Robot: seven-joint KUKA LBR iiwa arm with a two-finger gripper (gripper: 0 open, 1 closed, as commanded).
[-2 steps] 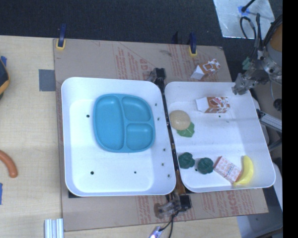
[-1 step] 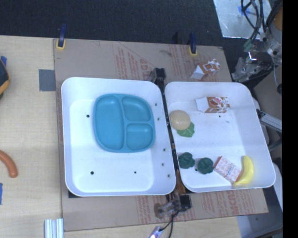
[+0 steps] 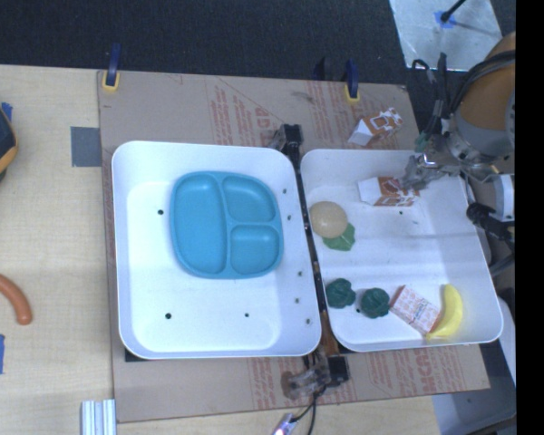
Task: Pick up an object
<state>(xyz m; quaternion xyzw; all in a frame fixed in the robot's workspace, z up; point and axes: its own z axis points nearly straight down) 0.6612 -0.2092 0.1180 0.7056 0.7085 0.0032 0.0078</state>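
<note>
Counter (image 3: 45, 243): tan, cardboard sheet under both bins. Left bin (image 3: 145, 315): blue tray (image 3: 225, 224) with three compartments, upper middle. Right bin (image 3: 453, 243): arm (image 3: 485, 98) in from upper right, gripper (image 3: 415, 172) low over back area, just above small packet (image 3: 392, 191); fingers state: cannot tell, too small and blurred. Banana (image 3: 450, 312) at front right corner, touching second packet (image 3: 413, 307). Beige ball (image 3: 327, 218) on green piece (image 3: 343, 238) near left wall. Two dark green lumps (image 3: 339, 293) (image 3: 374, 302) at front. Outside bins: sausage (image 3: 11, 298) on far left, third packet (image 3: 377, 127) on cardboard behind right bin.
</note>
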